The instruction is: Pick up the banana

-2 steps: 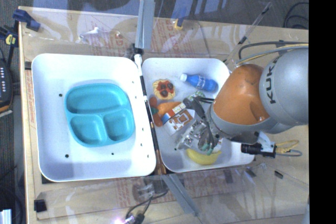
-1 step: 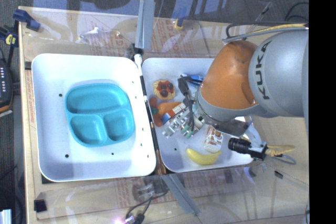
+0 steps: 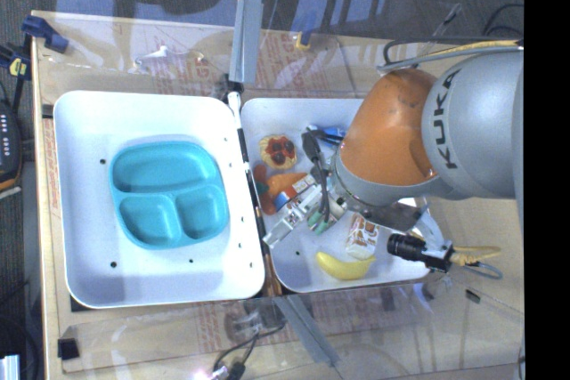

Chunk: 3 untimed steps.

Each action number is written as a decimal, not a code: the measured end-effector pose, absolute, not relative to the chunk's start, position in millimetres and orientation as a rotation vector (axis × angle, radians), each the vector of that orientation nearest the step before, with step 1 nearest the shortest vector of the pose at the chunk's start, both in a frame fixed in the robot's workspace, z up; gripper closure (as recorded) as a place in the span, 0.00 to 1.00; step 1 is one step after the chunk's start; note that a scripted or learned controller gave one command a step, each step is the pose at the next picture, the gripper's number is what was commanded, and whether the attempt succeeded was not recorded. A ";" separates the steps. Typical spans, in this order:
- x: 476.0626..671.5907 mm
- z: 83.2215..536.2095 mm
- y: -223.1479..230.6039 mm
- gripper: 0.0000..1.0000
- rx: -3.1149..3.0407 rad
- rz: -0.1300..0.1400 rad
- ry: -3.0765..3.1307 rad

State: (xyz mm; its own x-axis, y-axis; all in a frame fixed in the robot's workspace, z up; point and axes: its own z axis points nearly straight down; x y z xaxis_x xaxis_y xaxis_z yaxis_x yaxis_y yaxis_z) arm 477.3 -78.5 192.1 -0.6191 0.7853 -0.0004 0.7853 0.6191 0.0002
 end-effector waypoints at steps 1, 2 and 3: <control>476.5 172.1 -123.0 0.00 0.994 0.000 2.984; 485.0 116.3 -150.8 0.00 0.651 0.002 3.047; 488.6 129.2 -152.7 1.00 0.645 -0.002 3.037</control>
